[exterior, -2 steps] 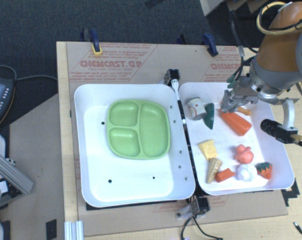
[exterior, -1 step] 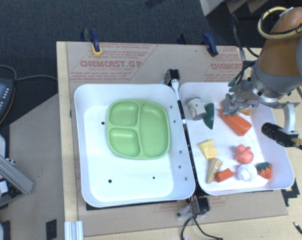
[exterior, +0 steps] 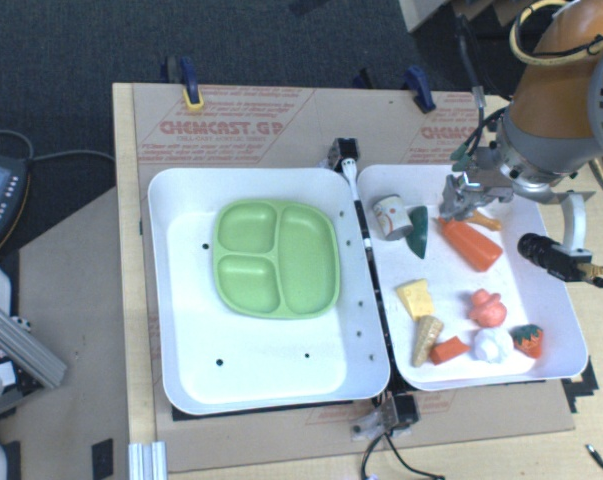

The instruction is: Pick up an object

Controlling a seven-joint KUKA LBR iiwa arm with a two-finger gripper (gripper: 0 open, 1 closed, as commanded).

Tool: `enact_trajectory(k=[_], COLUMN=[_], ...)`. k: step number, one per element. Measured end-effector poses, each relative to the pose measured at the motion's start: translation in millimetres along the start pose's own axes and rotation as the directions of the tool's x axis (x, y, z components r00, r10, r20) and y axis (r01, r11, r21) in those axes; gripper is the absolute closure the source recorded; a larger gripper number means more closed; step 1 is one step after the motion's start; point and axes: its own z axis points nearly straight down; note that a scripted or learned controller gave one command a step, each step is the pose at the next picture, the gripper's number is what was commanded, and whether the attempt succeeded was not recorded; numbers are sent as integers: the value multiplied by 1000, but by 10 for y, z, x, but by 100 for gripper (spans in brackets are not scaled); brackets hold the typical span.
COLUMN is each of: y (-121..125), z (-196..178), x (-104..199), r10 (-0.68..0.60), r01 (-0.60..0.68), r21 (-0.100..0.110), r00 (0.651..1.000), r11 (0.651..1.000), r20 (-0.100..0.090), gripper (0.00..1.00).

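The tabletop, a brown sheet clamped at its far edge, carries two shallow white bins side by side. The left bin holds a green divided plate lying flat near its middle. The right bin holds all the small things, and the arm comes in over its far right corner.

The gripper hangs at the far end of the right bin, and whether it is wide or narrow cannot be told from here. The nearest thing to it is the orange carrot, lying just beside and a little nearer the camera, its long axis running slantwise from the far left to the near right. That slant is what a grasp would turn on: closing across the carrot's short width looks the likelier way to catch it.

Left of the carrot lie a dark green piece and a small grey-white can, close together near the bin's left wall. Toward the near end sit a yellow wedge, a pink piece, a white ball and a strawberry, well apart from the gripper. The carrot has bare floor on its near side, so there looks to be room.
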Motion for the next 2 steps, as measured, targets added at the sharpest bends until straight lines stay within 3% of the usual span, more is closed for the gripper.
enact_trajectory(k=[1, 2], y=[-9, 50], z=[194, 90], x=[17, -133], r10=[2, 3], r01=[-2, -3], r21=[7, 0], r00=[1000, 1000], r11=[1000, 1000], r20=[-1, 1], gripper=[100, 100])
